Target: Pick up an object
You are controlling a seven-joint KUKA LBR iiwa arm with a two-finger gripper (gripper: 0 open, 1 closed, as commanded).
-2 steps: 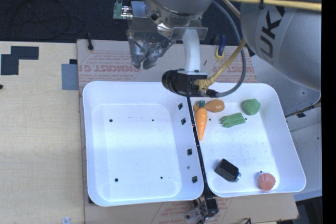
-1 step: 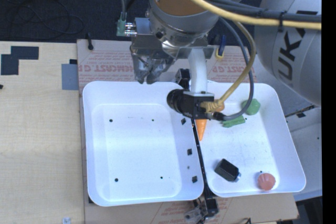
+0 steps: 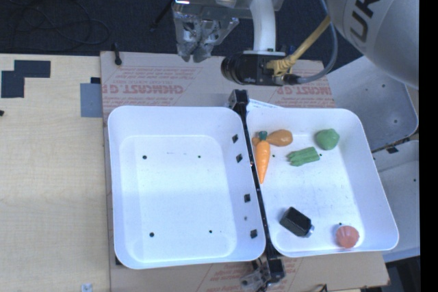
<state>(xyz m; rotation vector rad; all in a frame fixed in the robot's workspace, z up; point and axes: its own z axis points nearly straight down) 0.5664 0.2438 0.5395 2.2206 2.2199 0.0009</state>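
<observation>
**Arm poised high, objects waiting in the right bin**

Cardboard sheeting covers the bench beneath two shallow white bins; dark floor with cables fills the top of the frame. The left bin (image 3: 130,147) has a bare floor, while the right bin (image 3: 369,215) holds every candidate: an orange carrot (image 3: 261,161) lying against the central divider, an orange-brown piece (image 3: 280,138) touching its leafy end, a green oblong (image 3: 303,156) and a rounder green item (image 3: 327,139) toward the upper right, a black block (image 3: 296,221) near the lower middle, and a pink-red ball (image 3: 347,236) in the lower right corner.

The gripper (image 3: 197,51) hangs at upper centre, above the cardboard behind the bins, its fingers drawn close together with nothing between them.

To do the pick well, I would judge the black block the safest target: it sits apart from neighbours and walls, with flat sides to squeeze. The fingers would need to spread before descending, straddle its narrow width, and come straight down. The carrot, tight against the divider, leaves little finger room.
</observation>
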